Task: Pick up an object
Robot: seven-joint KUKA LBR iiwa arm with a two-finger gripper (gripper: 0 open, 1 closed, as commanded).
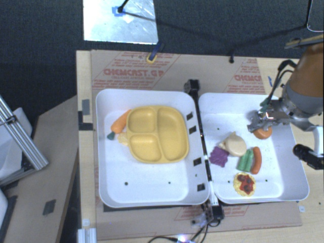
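We see the metal gripper (pixel 261 121) above a round orange plastic toy (pixel 262 132) in the right shallow white bin (pixel 291 186); we cannot tell its grip. Left bin (pixel 109 151) holds a smooth yellow divided plate (pixel 154 134).

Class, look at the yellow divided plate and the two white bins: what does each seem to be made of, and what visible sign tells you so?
The yellow divided plate looks like moulded plastic: one even colour, rounded compartment ridges, a soft sheen. The white bins also look like plastic, smooth and slightly glossy with rounded, lipped rims, though coated metal cannot be ruled out from this view.
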